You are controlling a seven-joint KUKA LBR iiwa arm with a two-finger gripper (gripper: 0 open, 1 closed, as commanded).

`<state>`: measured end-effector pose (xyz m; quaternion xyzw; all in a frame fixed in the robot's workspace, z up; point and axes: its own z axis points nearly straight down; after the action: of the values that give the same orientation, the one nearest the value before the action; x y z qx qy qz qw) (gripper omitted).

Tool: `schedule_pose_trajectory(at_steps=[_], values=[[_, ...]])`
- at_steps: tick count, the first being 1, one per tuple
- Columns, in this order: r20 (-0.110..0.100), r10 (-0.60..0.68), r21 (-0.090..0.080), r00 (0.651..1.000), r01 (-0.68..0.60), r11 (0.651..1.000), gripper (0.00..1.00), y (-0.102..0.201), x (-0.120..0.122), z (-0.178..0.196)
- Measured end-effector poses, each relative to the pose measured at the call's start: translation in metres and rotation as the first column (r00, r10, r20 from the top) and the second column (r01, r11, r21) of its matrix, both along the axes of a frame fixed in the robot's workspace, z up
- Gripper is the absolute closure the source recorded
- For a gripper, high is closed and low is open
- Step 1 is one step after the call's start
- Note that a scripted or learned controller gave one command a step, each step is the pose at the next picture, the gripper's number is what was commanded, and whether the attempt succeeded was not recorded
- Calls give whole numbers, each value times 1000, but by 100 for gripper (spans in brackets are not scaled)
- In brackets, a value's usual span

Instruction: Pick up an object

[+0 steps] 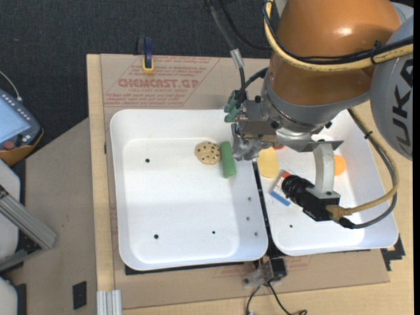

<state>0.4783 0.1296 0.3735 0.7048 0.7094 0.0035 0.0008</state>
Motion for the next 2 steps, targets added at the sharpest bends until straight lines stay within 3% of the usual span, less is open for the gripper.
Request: schedule_pose_trajectory(at_steps=[1, 2], values=[[-7, -10, -4, 1000, 10, 1000, 100, -30, 1, -3], [-2, -5, -3, 1000, 5, 1000, 100, -27, 23, 23]])
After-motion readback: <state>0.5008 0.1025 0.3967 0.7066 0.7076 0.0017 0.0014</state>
